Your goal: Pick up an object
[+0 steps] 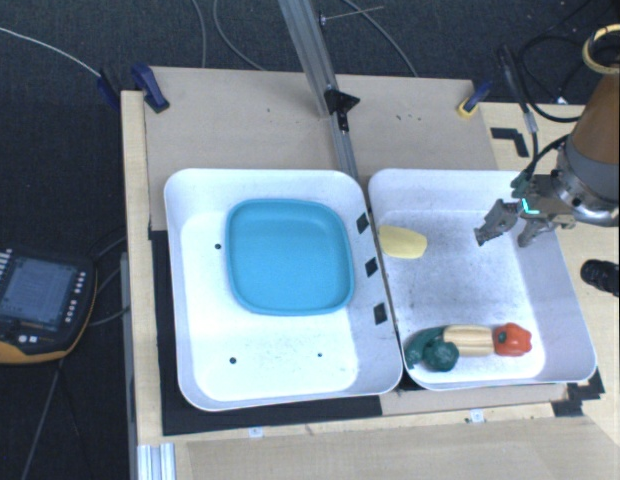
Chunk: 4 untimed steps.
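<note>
My gripper [512, 230] hangs over the upper right part of the right bin [460, 288], its two fingers spread apart with nothing between them. A pale yellow lemon-like piece [402, 242] lies at the bin's upper left, well to the left of the gripper. Along the bin's front wall lie a dark green vegetable [432, 351], a tan roll-shaped piece [469, 340] and a red tomato-like piece [511, 339], all below the gripper.
The left bin [200, 368] holds a blue square plate [289, 256]. A metal camera post [320, 58] rises from the bench's back between the bins. A handheld pendant [35, 301] lies on the floor at left. Cables run across the dark floor.
</note>
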Tool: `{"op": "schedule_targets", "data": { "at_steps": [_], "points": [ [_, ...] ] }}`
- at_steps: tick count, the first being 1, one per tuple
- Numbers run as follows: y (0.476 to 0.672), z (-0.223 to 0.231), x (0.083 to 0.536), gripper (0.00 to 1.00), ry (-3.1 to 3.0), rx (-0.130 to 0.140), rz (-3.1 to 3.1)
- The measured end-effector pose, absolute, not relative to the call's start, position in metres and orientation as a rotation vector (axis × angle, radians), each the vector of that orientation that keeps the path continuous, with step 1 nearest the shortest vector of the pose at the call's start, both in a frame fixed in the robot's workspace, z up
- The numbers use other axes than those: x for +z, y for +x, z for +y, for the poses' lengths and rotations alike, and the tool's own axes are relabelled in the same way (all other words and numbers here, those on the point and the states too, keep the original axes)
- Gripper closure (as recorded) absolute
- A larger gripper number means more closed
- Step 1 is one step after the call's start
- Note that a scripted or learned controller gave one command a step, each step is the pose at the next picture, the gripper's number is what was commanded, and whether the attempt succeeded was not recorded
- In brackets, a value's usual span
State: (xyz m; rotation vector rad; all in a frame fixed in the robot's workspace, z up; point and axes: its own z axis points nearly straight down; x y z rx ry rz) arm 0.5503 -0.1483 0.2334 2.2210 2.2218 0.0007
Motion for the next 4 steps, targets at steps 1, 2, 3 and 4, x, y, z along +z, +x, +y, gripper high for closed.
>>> {"op": "schedule_targets", "data": {
  "at_steps": [1, 2, 3, 4],
  "points": [
    [0.550, -0.148, 0.233, 0.00, 2.221, 0.001, 2.222],
    [0.553, -0.155, 0.174, 0.00, 2.224, -0.004, 2.224],
    [0.559, -0.157, 0.129, 0.00, 2.224, -0.003, 2.224],
    [0.558, -0.157, 0.094, 0.00, 2.223, -0.002, 2.223]
  ]
}}
